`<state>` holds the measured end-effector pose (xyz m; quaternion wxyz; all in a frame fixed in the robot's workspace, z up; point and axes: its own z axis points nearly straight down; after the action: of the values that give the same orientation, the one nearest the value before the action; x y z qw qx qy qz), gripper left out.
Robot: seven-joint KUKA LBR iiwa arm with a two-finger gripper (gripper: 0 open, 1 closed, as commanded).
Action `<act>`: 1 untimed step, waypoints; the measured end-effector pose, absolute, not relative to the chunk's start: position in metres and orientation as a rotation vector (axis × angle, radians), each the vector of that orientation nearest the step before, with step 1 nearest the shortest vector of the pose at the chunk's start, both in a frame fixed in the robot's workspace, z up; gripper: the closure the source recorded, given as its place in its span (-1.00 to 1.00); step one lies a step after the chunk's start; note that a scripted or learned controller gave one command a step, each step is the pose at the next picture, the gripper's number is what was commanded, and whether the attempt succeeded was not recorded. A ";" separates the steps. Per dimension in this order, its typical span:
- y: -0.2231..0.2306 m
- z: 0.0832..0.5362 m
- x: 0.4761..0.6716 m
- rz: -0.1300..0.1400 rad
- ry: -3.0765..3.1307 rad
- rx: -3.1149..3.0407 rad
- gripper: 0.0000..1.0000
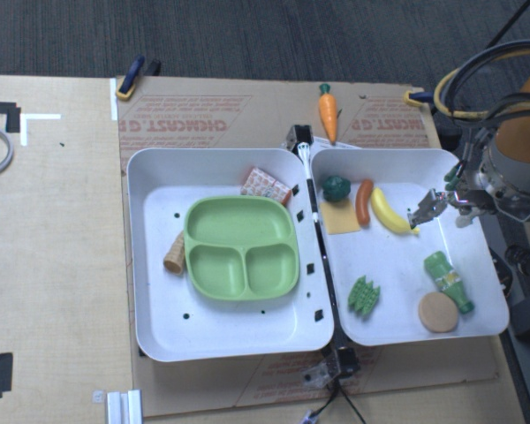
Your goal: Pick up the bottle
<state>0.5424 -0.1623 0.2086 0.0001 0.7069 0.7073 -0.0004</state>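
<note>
2 shallow white bins sit side by side on the counter [53, 237], over a sheet of printed cardboard [203, 117]. The left bin [150, 307] carries a green divided plate [243, 247], with a small patterned packet [265, 184] at its far edge and a tan cone-shaped piece [175, 254] just beside its left side. The grey arm [508, 179] reaches in from the right over the right bin [389, 325], and its fingers [424, 212] hang apart, gripping nothing, close to the tip of a banana [389, 212]. The green bottle [447, 279] lies tilted near that bin's right wall, touching a round tan disc [439, 313]. Farther left lie a yellow slice [340, 221], a red sausage [364, 201], a dark green vegetable [336, 188] and a leafy green piece [364, 296]. 1 carrot [327, 111] rests outside, on the cardboard.
</note>
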 end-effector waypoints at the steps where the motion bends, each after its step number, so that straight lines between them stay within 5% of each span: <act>1: -0.185 0.116 0.498 0.012 2.161 2.250 -1.00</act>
<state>0.4977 -0.1849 0.1159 0.0107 0.7211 0.6927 0.0039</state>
